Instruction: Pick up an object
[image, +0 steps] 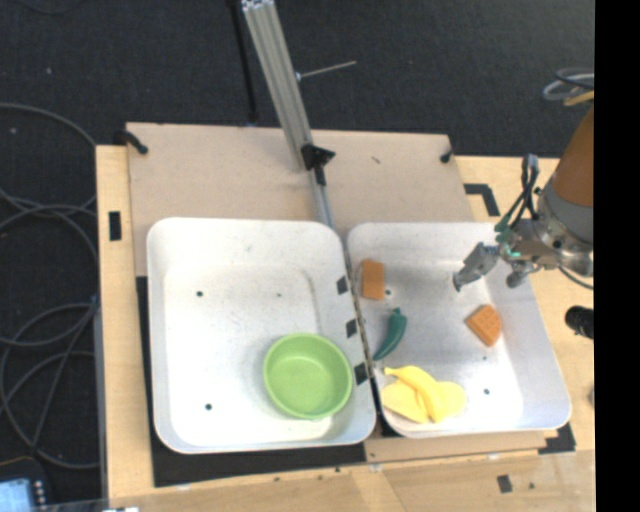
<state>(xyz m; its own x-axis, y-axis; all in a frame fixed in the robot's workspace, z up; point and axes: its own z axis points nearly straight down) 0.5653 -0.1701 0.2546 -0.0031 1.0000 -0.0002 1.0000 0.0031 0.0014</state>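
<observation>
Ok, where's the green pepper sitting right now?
The green pepper lies in the right bin, near its left wall, just above the yellow banana and below the orange block.

pincer (494, 270) open, empty, arm angled leftward

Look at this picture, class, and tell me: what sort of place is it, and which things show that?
Most likely a robotics lab set up for grasping trials. A robot arm with a gripper reaches over two white bins holding toy items, such as a green bowl, and loose cables lie beside the bench.
</observation>
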